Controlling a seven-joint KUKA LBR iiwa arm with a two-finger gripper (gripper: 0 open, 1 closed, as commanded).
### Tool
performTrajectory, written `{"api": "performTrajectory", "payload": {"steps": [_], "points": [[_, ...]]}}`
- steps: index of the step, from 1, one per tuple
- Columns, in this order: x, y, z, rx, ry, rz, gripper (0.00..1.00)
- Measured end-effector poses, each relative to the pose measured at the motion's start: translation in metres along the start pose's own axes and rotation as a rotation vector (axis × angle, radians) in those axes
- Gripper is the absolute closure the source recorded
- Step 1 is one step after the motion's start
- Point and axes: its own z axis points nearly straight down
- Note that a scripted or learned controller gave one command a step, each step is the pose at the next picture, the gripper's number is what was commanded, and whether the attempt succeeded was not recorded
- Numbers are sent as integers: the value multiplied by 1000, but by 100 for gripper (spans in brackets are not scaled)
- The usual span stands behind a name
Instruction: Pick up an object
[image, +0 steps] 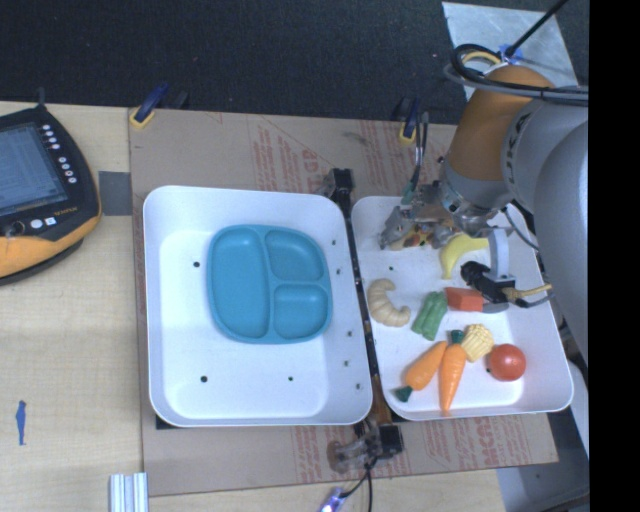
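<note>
Toy food lies in the right bin (540, 400). Nearest are two carrots (440, 368) side by side and a tomato (507, 362) to their right, with corn (477, 341) just beyond. Farther in come a croissant (388, 304), a green piece (431, 314), then a banana (461, 252) near the far right. The gripper (408, 232) sits low at the bin's far wall, the arm (495, 130) crowding that corner; dark bits under it may be more toys, and I cannot tell how it stands. The left bin (180, 390) holds a blue tray (268, 282). A pendant (35, 195) lies far left.
</note>
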Motion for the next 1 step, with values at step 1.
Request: {"api": "performTrajectory", "payload": {"steps": [1], "points": [[-1,0,-10,-2,-1,-2,100]]}}
